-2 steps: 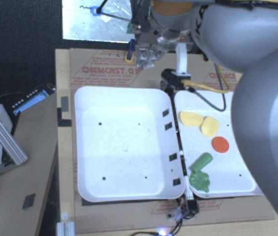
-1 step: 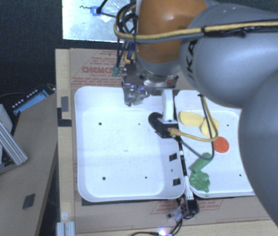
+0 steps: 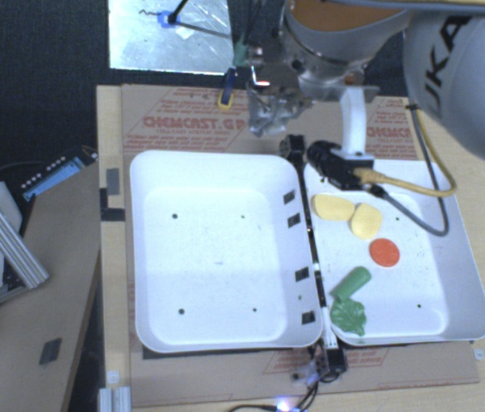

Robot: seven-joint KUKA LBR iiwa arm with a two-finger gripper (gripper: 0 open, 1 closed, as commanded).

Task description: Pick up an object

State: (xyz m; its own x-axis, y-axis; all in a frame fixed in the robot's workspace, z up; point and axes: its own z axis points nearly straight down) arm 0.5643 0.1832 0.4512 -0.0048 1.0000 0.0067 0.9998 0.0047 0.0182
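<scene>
Seen from above at a slant, the gripper (image 3: 266, 120) hangs over the printed cardboard sheet (image 3: 182, 114) just past the far rims of the two bins, close to the seam where they meet. It touches nothing and carries nothing. From this angle I cannot tell whether the jaws are spread or pressed together. All the loose things lie in the bin on the view's right (image 3: 448, 290), well apart from the gripper, so the pick looks not yet begun. The arm seems parked high and back, probably to leave the bin floor clear before a descent. A yellow piece (image 3: 332, 206) lies flat nearest the gripper, with its long axis running roughly left to right across the view. A second yellow piece (image 3: 366, 221) touches its right end and is rounder, with little direction to it. Just beyond them toward the near side sits an orange disc (image 3: 384, 252), round with no long axis and apart from the rest. A green piece (image 3: 349, 303) lies near the dividing wall. It is long and slanted, with its broad end toward the near rim and its narrow end pointing up and to the right. The bin on the view's left (image 3: 216, 256) rests beside it on the same table (image 3: 45, 256). Flat as they lie, each piece would likely need a straight drop from above
</scene>
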